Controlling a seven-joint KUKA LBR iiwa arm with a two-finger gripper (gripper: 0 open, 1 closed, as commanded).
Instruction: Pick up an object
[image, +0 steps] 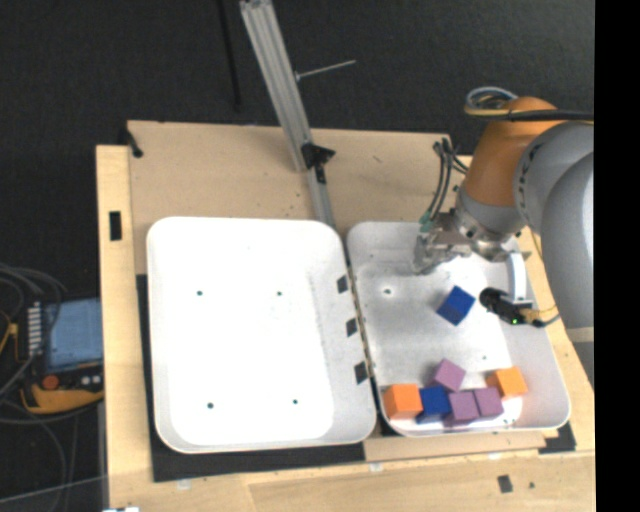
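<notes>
1. I am reaching in over the right bin (372, 262) with my arm (520, 160), and my gripper (432, 250) is hanging near that bin's far edge, above bare white floor.
2. I am carrying nothing that I can see, and whether my tool is spread or pressed together I cannot tell from this slant.
3. I am judging this to be the approach step: no object is picked yet, and I am not lined up over one.
4. The nearest candidate is lying alone toward the middle of the right bin: a blue cube (456, 305), tilted, well apart from the rest.
5. Along the bin's near edge I am seeing a crowded cluster: an orange cube (404, 400), a second blue cube (435, 402), 3 purple cubes (449, 375) touching one another, and a small orange cube (510, 381) toward the near right corner.
6. The left bin (160, 300) is holding no cubes.
7. My next move is calling for a shift toward the near edge until I am centred over the lone blue cube, then a straight descent around it.
</notes>
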